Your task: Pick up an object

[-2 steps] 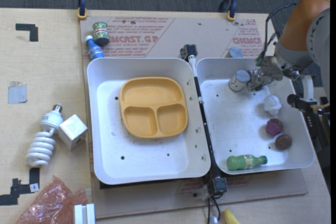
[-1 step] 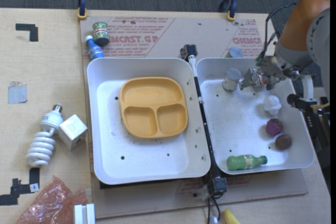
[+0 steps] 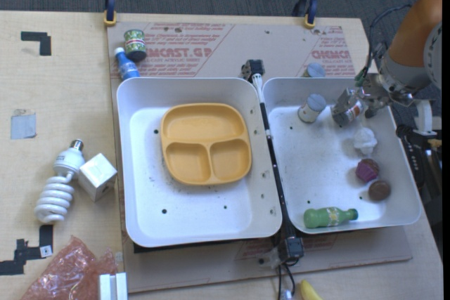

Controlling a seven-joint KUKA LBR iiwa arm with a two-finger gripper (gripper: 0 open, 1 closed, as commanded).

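Observation:
My gripper (image 3: 347, 109) reaches in from the upper right and hangs low over the far part of the right bin (image 3: 295, 172). Just to its left lies a small pale bottle with a grey cap (image 3: 311, 107). Below the gripper is a crumpled white object (image 3: 364, 142). Further toward the front sit a purple object (image 3: 366, 170) and a brown ball (image 3: 379, 190). A green bottle (image 3: 329, 217) lies on its side at the bin's front edge. I see nothing clearly held.
The left bin (image 3: 140, 207) holds a yellow divided plate (image 3: 206, 142). Outside the bins, a small can and a blue bottle (image 3: 131, 53) stand at the back left, and a spiral bulb (image 3: 58, 185) and white cube (image 3: 98, 174) lie on the left bench.

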